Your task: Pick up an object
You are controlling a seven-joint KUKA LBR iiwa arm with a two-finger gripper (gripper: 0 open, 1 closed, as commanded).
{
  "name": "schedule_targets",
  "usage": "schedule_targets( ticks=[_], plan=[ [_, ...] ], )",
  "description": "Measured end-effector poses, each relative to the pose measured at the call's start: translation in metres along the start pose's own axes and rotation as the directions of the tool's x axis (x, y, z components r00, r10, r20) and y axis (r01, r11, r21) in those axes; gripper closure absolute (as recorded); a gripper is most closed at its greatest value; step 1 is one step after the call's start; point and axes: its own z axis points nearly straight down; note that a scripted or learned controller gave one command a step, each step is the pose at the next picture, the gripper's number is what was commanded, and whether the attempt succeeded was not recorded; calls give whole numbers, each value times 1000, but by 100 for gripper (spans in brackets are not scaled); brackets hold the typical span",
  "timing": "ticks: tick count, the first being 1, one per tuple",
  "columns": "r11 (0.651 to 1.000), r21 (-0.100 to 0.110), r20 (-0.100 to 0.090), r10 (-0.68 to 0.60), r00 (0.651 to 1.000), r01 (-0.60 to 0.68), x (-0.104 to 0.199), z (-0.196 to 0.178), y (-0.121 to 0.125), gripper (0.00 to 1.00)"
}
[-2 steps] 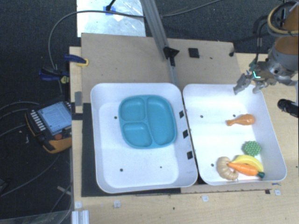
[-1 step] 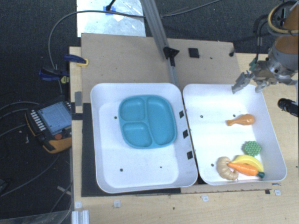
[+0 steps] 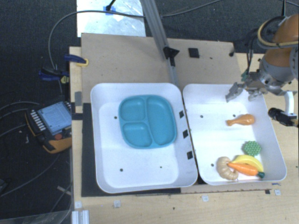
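The right bin holds a toy chicken drumstick near its middle right. In its front right corner lie a green broccoli, a yellow banana, an orange carrot and a beige curled piece, bunched together. My gripper hangs over the bin's far right part, behind the drumstick and apart from it. It is open with nothing between its fingers.
The left bin holds a blue divided plate. A grey pole slants across the back of the bench. Clamps and a handheld controller lie off the bench at left.
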Motion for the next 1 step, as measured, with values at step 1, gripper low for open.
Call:
schedule_targets(
  ticks=[1],
  plan=[
    [1000,-1,0,0,1000,0,7,53,-7,0]
  ],
)
